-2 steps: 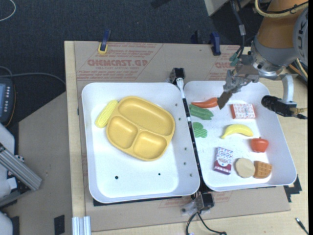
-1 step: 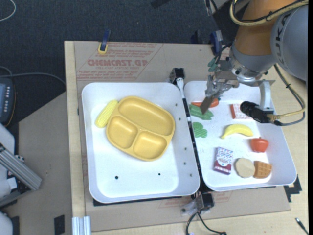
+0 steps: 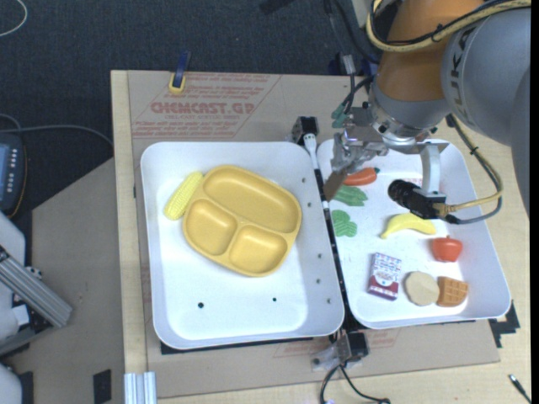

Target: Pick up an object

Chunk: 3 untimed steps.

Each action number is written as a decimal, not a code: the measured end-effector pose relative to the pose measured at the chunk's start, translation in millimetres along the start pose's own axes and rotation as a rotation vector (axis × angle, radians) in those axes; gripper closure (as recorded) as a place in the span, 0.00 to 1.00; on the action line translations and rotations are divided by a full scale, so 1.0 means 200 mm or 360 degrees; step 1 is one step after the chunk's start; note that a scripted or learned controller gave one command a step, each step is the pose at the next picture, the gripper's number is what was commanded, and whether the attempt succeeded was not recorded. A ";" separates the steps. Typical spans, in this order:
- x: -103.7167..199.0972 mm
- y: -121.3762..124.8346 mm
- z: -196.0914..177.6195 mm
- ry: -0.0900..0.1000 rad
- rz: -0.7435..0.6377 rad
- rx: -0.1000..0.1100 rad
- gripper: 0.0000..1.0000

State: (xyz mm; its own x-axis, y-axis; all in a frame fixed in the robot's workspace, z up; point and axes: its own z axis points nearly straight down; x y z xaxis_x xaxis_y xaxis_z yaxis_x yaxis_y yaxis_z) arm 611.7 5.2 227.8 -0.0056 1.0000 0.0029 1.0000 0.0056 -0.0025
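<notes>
Tool (image 3: pixel 344 168) state cannot be told; it is poised at the right bin's (image 3: pixel 484 297) eleven o'clock, over crowded carrot (image 3: pixel 362 176) and greens (image 3: pixel 349 196). Two could be snagged, or neither.

white bins (image 3: pixel 168 251); yellow tray (image 3: pixel 240 219) with three sections, yellow corn cob (image 3: pixel 183 194) with kernel rows; yellow banana (image 3: pixel 408 224), red tomato (image 3: pixel 446 247), orange-red carrot (image 3: pixel 363 176), two green leafy pieces (image 3: pixel 349 196), tan round cookie (image 3: pixel 422 289), brown grid-pattern waffle (image 3: pixel 452 292), red-and-white carton (image 3: pixel 384 276); grey arm (image 3: pixel 497 66), orange band (image 3: pixel 421 32); tan bench board (image 3: pixel 210 103) with red lettering; blue and yellow clip (image 3: pixel 178 74)
</notes>
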 end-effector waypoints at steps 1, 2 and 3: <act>0.29 -0.07 0.02 -0.0001 -0.0001 0.0002 1.00; 0.34 -0.07 0.00 -0.0003 0.0004 -0.0005 1.00; 0.40 -0.03 -0.03 -0.0003 0.0005 -0.0008 1.00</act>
